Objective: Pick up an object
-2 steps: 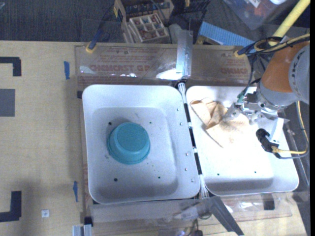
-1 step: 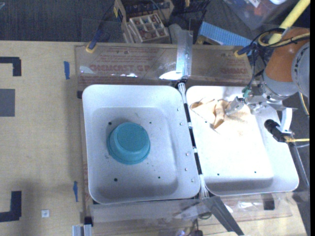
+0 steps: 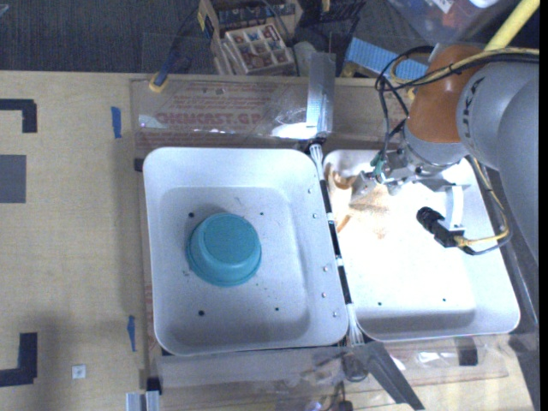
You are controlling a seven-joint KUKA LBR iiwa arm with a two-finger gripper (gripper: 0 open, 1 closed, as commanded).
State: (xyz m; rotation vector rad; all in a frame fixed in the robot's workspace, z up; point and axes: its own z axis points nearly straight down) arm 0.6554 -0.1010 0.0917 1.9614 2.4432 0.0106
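1. Look first at the gripper [image 3: 383, 175]: it sits low over the far left corner of the right bin [image 3: 445, 311], and you cannot tell from this slant whether it is spread or closed, because the wrist hardware covers the tips.
2. Just below the gripper, on the right bin's floor, you see a pale orange-brown object [image 3: 370, 200], washed out by glare; whether the gripper touches it cannot be told.
3. Near that same corner, against the right bin's far wall, a small brownish curved piece [image 3: 341, 178] lies, and a thin orange sliver [image 3: 342, 223] lies along the bin's left wall.
4. Further out, the arm's orange band [image 3: 438, 101] and grey body [image 3: 505, 118] rise over the right bin's far right side, with a black cable fitting [image 3: 435, 225] hanging over the bin floor.
5. To the left of the right bin, touching it along the shared rim, you find the left bin [image 3: 171, 178]; a teal bowl [image 3: 224, 248] rests upside down near its middle.
6. Beyond the left bin's far edge, a clear plastic sheet with red lettering [image 3: 218, 110] lies on the bench.
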